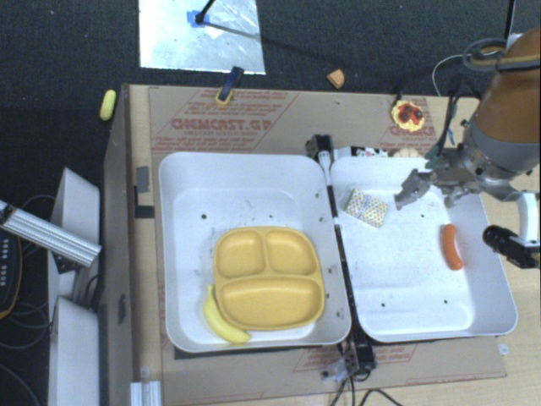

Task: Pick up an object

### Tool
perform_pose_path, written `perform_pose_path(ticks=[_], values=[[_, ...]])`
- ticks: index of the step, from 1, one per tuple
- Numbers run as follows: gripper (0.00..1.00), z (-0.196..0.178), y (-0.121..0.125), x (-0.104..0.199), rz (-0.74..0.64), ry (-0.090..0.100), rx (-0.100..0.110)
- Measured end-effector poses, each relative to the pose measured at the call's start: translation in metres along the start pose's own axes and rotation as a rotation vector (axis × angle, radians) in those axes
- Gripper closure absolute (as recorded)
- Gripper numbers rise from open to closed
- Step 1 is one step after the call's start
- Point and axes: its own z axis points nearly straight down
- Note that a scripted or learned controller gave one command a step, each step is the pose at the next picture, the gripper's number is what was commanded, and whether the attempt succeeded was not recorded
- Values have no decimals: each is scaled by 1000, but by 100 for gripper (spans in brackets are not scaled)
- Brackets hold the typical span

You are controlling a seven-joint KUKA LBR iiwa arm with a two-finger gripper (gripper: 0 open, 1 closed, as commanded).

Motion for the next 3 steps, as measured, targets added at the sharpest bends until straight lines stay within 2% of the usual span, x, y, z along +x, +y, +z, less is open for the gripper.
perform_pose_path(ticks=[1, 2, 3], values=[[0, 38, 53, -54, 2, -1, 1], [0, 39, 60, -120, 2, -3, -1], [0, 47, 15, -118, 2, -1, 0]])
